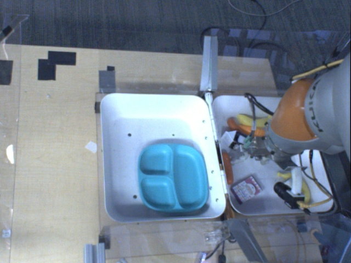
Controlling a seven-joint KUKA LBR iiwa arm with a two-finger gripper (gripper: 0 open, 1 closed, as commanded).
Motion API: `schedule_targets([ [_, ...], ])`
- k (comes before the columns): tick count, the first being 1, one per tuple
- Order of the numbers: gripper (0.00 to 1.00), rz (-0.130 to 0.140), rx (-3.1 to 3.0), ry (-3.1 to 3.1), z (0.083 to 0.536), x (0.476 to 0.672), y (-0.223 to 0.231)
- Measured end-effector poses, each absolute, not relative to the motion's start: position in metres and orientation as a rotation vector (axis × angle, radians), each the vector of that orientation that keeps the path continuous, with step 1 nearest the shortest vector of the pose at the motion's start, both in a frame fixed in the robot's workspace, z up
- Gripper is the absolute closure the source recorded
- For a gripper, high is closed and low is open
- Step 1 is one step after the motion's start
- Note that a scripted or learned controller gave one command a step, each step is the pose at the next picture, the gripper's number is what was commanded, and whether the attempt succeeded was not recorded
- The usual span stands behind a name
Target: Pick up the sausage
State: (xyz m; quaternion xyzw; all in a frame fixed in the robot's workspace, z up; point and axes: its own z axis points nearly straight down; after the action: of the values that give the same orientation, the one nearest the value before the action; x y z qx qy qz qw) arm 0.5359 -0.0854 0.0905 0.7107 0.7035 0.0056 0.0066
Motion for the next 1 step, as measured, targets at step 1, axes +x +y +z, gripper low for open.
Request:
schedule_targets([
  [1, 0.0, 0.022, 2.347, 2.067, 0.0906, 0.4931, -0.094],
])
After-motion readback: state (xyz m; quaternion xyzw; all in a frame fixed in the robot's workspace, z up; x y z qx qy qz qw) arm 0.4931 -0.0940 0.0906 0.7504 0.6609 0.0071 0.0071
